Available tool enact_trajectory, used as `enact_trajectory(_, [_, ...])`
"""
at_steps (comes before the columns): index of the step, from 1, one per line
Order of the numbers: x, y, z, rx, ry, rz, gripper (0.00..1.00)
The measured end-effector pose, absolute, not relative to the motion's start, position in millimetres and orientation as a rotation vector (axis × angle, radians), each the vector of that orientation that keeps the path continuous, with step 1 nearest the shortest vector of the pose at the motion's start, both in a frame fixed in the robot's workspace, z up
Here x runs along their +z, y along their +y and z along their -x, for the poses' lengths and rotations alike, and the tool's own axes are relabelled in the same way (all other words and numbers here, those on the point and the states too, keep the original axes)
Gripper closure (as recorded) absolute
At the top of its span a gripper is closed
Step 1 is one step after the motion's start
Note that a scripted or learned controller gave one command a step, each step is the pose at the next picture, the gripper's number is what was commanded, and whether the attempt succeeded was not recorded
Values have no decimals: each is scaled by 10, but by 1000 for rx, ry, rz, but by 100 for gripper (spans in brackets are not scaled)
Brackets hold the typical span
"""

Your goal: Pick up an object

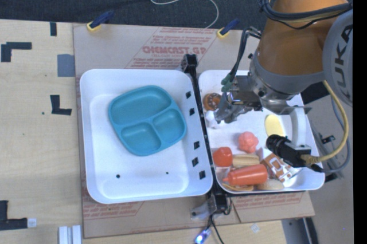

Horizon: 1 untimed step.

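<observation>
Dark carpet runs along the top of my feed, with a thin white cable (pixel 183 1) looping across it, and below that sits the wooden desk (pixel 34 122) with a cardboard sheet (pixel 166 48) clamped under both bins. From my seat I see the left bin (pixel 94 180) carrying a blue divided plate (pixel 147 119), lying a little turned. The right bin (pixel 312 180) holds the small things: a brown ring-shaped piece (pixel 211 101) near its upper left corner, a yellow piece (pixel 274 123), a pink lump (pixel 248 141), a red block (pixel 222 156), and a hot dog (pixel 248 174) along the near edge beside an orange-and-white item (pixel 278 168). The arm (pixel 298 31) hangs over the right bin, and the gripper (pixel 225 114) is low in that bin's upper left part, just beside the brown ring. I cannot tell how the gripper stands at this angle, and I see nothing lifted off the bin floor.
</observation>
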<state>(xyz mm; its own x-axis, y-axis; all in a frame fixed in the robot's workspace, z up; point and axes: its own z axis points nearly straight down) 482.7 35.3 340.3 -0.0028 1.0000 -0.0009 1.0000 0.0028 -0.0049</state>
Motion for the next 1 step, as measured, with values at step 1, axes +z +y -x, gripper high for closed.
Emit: enact_trajectory(1, [4424, 753, -4850, -11, -2231, 2219, 100])
